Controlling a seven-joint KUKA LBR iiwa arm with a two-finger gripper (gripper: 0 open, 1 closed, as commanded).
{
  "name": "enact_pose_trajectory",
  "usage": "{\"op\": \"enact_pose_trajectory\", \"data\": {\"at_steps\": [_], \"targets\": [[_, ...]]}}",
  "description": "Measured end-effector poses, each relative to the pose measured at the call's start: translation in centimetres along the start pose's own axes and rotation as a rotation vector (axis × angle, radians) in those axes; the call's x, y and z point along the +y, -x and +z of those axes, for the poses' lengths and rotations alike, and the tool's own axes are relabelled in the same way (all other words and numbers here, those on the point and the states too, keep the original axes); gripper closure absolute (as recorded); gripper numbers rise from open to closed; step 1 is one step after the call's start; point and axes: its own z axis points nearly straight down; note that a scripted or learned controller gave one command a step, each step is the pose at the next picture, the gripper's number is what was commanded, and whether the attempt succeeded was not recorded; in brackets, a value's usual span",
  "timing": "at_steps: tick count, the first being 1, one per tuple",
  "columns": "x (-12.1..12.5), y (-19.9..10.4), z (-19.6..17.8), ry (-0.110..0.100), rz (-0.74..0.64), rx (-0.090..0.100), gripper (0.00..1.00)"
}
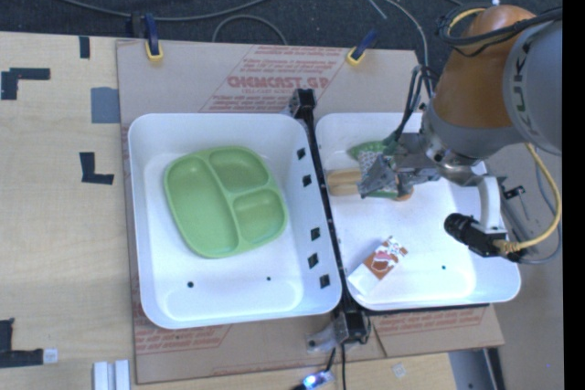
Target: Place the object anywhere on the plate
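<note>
1. The gripper (377,180) hangs low in the right bin (430,288), at its upper left. From this slanted view I cannot tell whether it is spread or closed, or whether it grips anything.
2. Touching or just beside the tip, on its plate-ward side, lies a tan cylinder (343,182), like a cork or wooden peg; behind the tip sits a green leafy piece (370,148).
3. Below the tip, well apart, rests a small red-and-white packet (385,258).
4. I judge the cylinder the likely object: light, stiff and smooth, so it may roll. It is best pinched across its middle, jaws square to its long axis.
5. Farther off, past the divider, the green plate (224,199) with 3 compartments lies in the left bin (151,196).
</note>
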Motion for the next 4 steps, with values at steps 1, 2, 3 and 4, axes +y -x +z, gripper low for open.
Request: {"op": "enact_pose_trajectory", "data": {"at_steps": [1, 2, 3, 4], "targets": [[1.3, -5.7, -0.2, -0.001, -0.001, 0.0, 1.0], [3.2, -10.3, 1.6, -0.002, 0.002, -0.003, 1.0], [4.1, -15.9, 0.9, 0.0, -0.001, -0.002, 1.0], [6.2, -19.7, 1.0, 0.0, 0.001, -0.003, 1.0]]}}
